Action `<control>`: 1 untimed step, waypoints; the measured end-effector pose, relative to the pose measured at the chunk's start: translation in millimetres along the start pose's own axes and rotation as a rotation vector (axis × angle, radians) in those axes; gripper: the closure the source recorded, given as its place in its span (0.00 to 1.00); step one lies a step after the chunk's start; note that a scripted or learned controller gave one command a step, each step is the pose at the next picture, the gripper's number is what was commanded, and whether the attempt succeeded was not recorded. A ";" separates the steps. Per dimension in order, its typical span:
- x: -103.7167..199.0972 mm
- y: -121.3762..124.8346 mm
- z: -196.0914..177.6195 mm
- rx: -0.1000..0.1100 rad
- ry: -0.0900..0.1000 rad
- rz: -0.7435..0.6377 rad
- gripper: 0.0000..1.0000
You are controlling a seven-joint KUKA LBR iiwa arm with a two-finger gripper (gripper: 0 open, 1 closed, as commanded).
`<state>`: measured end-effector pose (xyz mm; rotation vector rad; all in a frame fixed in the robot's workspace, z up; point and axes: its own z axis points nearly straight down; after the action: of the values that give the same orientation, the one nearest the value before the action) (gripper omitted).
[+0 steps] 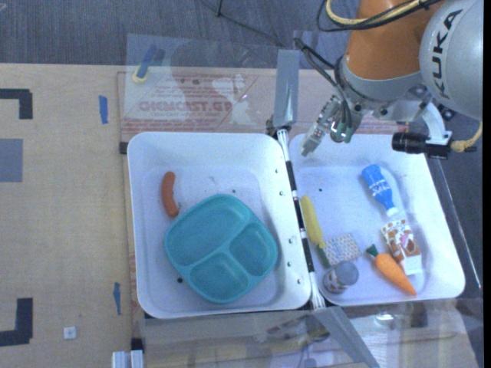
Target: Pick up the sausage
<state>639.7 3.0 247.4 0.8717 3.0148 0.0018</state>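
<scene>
Nothing grabbed yet: the small orange-red sausage [169, 194] lies untouched in the left white bin [146, 153] while the two-finger gripper [326, 133], spread and holding nothing, hangs over the right one.

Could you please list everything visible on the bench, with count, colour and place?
sausage: 1, orange-red, left bin, beside the tray's upper left
tray: 1, teal, three compartments, left bin
corn cob: 1, yellow, right bin, along the left wall
bottle: 1, blue, right bin
carrot: 1, orange, right bin, lower right
can: 1, grey, right bin, bottom
bins: 2, white, side by side
tool: 1, grey, above the right bin's upper left
</scene>
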 end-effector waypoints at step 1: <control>-0.1 0.0 -0.1 0.000 0.000 0.000 0.00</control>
<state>639.7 3.0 247.5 0.8719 3.0145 0.0020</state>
